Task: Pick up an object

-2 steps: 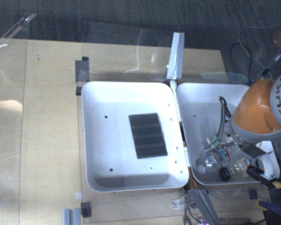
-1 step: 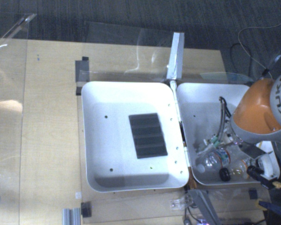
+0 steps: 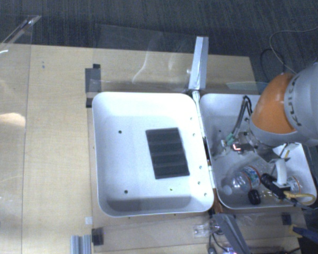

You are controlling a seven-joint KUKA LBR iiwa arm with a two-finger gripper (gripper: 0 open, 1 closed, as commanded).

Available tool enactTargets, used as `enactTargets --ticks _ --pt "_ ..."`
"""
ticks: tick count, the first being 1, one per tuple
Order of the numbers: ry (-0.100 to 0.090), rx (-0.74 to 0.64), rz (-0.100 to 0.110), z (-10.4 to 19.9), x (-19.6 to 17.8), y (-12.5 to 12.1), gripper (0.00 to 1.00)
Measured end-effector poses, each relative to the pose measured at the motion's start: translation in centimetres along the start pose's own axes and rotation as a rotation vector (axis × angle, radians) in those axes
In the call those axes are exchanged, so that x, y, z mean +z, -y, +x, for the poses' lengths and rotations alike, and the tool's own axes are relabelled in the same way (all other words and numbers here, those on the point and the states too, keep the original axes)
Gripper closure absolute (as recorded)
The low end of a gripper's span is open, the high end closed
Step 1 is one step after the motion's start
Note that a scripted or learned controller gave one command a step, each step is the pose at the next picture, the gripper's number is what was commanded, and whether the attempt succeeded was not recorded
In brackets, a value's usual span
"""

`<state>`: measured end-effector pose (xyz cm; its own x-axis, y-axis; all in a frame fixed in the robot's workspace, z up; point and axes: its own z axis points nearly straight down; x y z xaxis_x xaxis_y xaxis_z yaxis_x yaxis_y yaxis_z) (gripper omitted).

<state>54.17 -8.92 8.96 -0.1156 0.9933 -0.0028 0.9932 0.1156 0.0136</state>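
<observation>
My gripper (image 3: 235,145) hangs low over the right bin (image 3: 217,115), below the orange band of the arm, near the bin's left wall. A clear, glassy object (image 3: 236,183) lies toward the front of that bin, a little in front of the gripper. Beside it are a small multicoloured item (image 3: 250,172) and a small dark round object (image 3: 253,197). A black ridged rectangular pad (image 3: 167,152) lies flat in the middle of the left bin (image 3: 111,120), well away from the gripper.
The arm's grey and orange body (image 3: 278,110) covers the right bin's back right part. A metal divider post (image 3: 199,62) stands behind the gap between the bins. Wooden bench (image 3: 47,142) stretches to the left.
</observation>
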Motion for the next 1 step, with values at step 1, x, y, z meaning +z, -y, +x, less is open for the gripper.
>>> enactTargets --ticks 1 --pt "0.001 0.042 0.005 -9.29 0.31 -6.44 0.0"
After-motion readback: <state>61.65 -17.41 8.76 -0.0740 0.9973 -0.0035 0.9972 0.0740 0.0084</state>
